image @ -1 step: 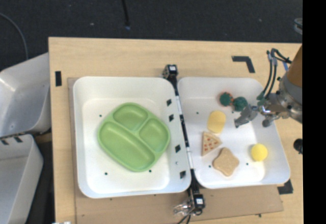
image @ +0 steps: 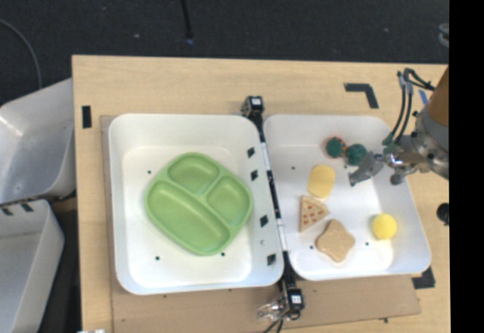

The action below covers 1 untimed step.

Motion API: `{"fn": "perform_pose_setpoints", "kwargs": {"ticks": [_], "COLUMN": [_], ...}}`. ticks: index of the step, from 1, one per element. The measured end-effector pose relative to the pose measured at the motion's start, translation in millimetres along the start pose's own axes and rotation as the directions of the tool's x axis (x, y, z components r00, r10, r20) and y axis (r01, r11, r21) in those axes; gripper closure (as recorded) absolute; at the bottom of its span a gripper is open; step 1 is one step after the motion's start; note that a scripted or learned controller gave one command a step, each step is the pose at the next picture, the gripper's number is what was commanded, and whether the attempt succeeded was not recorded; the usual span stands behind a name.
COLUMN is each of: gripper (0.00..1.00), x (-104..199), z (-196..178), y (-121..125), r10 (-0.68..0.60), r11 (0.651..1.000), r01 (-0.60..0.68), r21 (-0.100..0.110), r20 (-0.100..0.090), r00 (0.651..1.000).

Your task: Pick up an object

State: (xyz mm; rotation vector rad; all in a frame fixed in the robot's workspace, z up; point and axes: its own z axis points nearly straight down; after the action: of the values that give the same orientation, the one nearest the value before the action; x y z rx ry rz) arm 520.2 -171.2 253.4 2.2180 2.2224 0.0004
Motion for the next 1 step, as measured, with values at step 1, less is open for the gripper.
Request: {"fn": "perform_pose_setpoints", "kwargs": {"ticks": [1], "gripper": [0.00], "x": [1.3], "z": [44.0], "y": [5.0], "r10": [0.003], "r11": [1.000], "r01": [-0.003], "r21": [0.004], "r20": [0.000], "r00": [1.000]}}
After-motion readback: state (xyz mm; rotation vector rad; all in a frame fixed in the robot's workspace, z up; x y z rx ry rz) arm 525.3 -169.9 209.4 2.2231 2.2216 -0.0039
